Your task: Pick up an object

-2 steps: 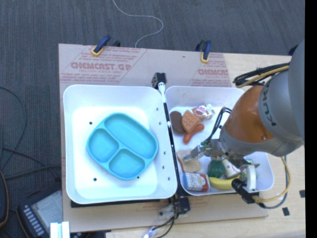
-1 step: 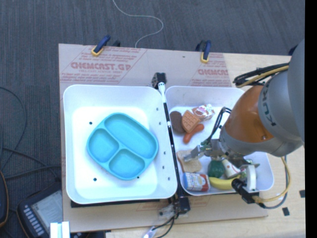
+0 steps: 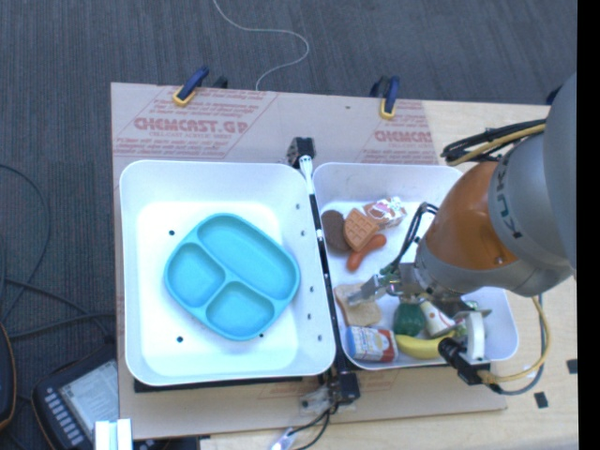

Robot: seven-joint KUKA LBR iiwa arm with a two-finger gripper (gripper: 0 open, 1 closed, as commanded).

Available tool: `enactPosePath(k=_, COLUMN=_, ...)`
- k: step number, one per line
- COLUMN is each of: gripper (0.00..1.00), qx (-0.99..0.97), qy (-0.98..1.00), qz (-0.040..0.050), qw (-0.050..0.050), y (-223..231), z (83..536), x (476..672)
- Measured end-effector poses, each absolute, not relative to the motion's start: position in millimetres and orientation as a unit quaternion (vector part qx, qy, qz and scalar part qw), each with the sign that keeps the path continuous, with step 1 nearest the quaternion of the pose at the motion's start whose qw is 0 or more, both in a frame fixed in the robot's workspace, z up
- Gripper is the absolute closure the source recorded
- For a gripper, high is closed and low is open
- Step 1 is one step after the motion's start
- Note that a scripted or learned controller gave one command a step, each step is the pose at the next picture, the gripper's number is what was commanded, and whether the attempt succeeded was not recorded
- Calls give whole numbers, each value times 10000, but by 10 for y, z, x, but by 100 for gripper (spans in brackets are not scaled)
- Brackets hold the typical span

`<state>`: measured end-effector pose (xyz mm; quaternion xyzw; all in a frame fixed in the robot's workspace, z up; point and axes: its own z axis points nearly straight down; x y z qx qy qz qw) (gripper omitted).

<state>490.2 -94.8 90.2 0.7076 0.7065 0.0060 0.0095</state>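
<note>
So the arm point(image 3: 502, 218) is down in the right bin point(image 3: 502, 331), gripper point(image 3: 398, 284) low over the clutter near the green thing point(image 3: 409, 319) and banana point(image 3: 419, 347). Honestly can't tell if it's open, closed or gripping anything, since the wrist hides it. I'd go for one item sitting apart, like the carrot point(image 3: 366, 248) or waffle point(image 3: 357, 229), come straight down, and lift slowly. The blue plate point(image 3: 232, 275) in the left bin point(image 3: 150, 181) is too flat to bother with.

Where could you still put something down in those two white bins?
In the left bin, bare white floor rings the blue plate, widest along the top and bottom edges. The right bin is crowded: waffle, carrot, banana and the arm over them. Only its top-left corner looks bare.
</note>
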Motion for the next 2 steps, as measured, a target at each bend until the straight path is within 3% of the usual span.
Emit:
enactPosePath(k=1, gripper=0, qx=7068, qy=7073, qz=63, qw=81, y=-966, z=903, x=4902)
enactPosePath(k=2, gripper=100, qx=7071, qy=7070, qz=72, qw=89, y=-972, z=1016, x=4914)
